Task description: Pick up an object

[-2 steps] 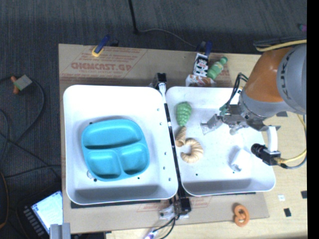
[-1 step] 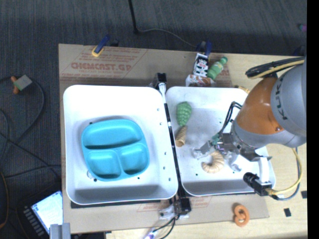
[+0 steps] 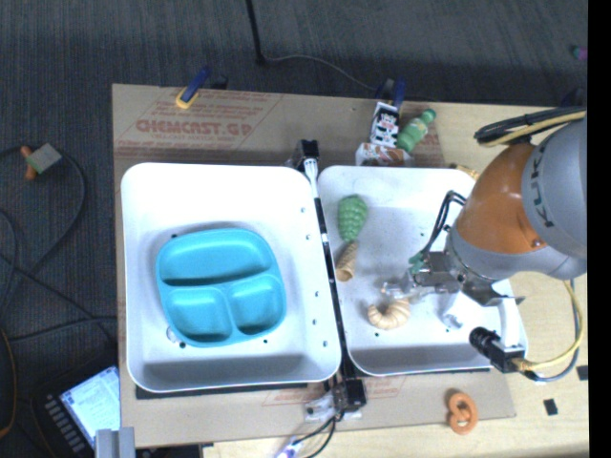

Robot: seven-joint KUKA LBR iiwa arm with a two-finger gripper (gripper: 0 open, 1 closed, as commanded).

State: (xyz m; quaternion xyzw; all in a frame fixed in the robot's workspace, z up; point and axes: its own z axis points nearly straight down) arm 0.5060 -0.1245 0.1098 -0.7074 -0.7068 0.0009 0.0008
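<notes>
As it hangs over the right bin (image 3: 382, 356), the gripper (image 3: 399, 287), fingers spread and holding nothing, sits just above the croissant (image 3: 389, 314).

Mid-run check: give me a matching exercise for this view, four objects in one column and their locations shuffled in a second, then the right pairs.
Objects:
1. Blue three-compartment plastic tray
2. Green ridged cone-shaped toy
3. Tan croissant-shaped toy
4. Small orange pretzel-shaped toy

Locations:
A. On the brown board, outside the bins, near the front edge
B. In the right white bin, just below the gripper
C. In the left white bin
D. In the right white bin, upper left area

Pairs: 1-C, 2-D, 3-B, 4-A
</notes>
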